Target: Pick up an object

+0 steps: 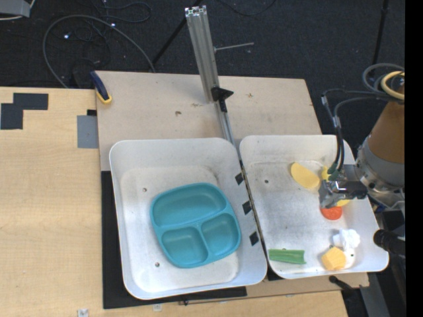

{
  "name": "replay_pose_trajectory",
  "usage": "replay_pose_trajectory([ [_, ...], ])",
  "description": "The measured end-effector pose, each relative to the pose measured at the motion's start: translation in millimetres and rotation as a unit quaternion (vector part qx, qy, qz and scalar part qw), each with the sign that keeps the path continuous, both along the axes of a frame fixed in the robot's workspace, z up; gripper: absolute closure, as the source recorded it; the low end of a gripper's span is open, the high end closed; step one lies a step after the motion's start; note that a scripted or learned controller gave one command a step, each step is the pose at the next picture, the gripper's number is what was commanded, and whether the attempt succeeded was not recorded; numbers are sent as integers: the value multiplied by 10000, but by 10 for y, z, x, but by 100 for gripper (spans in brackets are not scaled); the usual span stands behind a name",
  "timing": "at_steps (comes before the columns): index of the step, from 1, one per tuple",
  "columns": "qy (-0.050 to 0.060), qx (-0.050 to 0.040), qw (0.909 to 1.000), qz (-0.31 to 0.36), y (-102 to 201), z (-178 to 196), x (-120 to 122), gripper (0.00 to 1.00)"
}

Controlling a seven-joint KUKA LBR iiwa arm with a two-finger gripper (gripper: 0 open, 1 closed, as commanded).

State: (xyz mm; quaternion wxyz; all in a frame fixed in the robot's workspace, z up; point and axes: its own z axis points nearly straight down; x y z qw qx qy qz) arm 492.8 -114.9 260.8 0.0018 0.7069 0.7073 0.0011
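Bench from above: two shallow white bins side by side. Left bin point(132, 170) holding a teal divided plate point(195, 224), upright, near its middle. Right bin point(277, 157) holding a yellow oval piece point(305, 176), an orange-red round piece point(332, 211), a green strip point(287, 256), a yellow block point(334, 259) and a small white piece point(347, 238). Gripper point(332, 191) low at the right bin's right side, just above the orange-red piece, beside the yellow oval; open or closed, impossible to tell. Grey arm point(386, 144) entering from the right
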Motion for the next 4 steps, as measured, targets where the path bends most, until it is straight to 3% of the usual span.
replay_pose_trajectory([
  [3, 34, 7, 10000, 17, 1502, -408, 561, 100],
  [4, 26, 8, 10000, 19, 1963, -295, 725, 100],
])
